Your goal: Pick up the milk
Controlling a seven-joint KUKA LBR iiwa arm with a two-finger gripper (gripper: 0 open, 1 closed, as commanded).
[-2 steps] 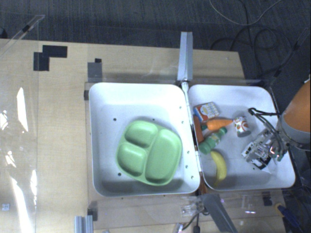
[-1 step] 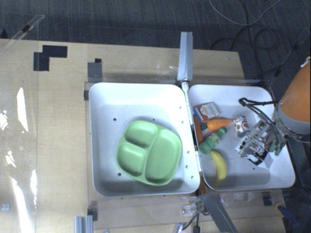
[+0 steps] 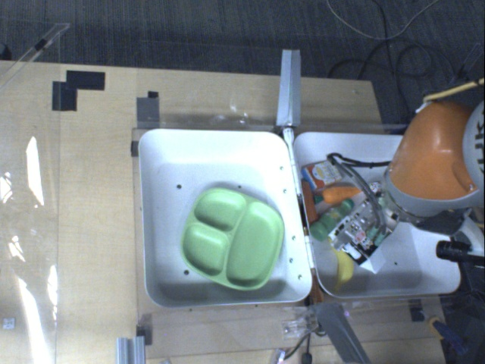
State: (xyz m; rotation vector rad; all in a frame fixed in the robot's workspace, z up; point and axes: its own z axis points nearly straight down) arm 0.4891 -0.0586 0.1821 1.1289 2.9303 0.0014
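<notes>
Currently claw (image 3: 362, 237) low in right bin (image 3: 424, 279); grip unreadable. Milk (image 3: 326, 174), I judge, at 11 o'clock: centre first.

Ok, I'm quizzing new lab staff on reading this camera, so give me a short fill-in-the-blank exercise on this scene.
1. The green divided tray lies in the ____ bin.
2. The green tray has ____ compartments.
3. The claw sits over the ____ bin.
4. The small item at the right bin's near edge, below the claw, is ____ in colour.

Missing words: left; three; right; yellow
</notes>
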